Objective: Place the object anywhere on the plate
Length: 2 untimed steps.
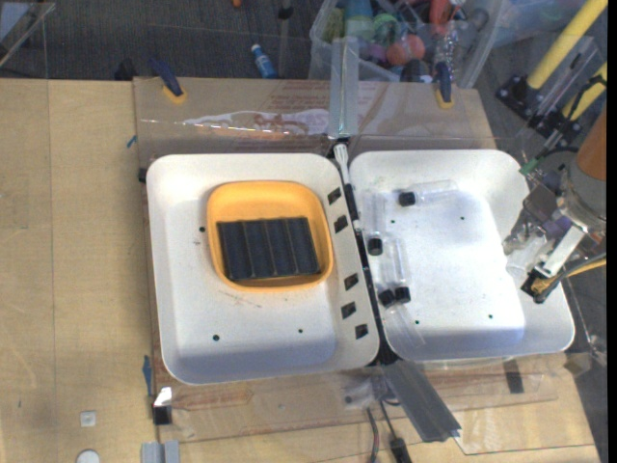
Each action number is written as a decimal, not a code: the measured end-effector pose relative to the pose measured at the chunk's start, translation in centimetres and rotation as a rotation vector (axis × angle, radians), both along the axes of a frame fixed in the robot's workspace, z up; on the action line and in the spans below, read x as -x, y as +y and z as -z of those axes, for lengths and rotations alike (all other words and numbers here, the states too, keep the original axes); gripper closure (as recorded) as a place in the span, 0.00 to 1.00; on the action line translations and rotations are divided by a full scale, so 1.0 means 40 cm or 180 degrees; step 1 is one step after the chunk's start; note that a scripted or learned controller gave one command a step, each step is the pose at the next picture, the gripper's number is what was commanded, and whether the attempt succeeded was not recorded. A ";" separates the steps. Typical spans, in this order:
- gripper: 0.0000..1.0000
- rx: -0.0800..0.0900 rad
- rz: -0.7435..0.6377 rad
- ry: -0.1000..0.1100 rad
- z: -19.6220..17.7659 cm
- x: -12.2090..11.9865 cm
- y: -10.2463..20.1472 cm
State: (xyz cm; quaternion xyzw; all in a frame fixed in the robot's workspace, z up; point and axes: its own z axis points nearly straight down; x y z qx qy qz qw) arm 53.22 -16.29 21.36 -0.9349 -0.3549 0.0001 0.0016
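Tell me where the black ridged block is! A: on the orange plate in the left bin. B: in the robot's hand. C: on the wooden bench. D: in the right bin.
A: the black ridged rectangular block lies on the orange rounded-square plate in the left white bin.

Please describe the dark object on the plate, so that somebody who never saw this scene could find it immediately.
Look at the left white bin of the two on the bench. In it lies an orange plate, and the dark ribbed block rests flat on that plate. It is the one large black thing with parallel grooves.
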 end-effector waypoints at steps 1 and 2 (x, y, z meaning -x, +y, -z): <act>1.00 0.0009 -0.0455 -0.0004 -0.094 -0.150 -0.071; 1.00 0.0011 -0.0856 -0.0003 -0.037 -0.312 -0.102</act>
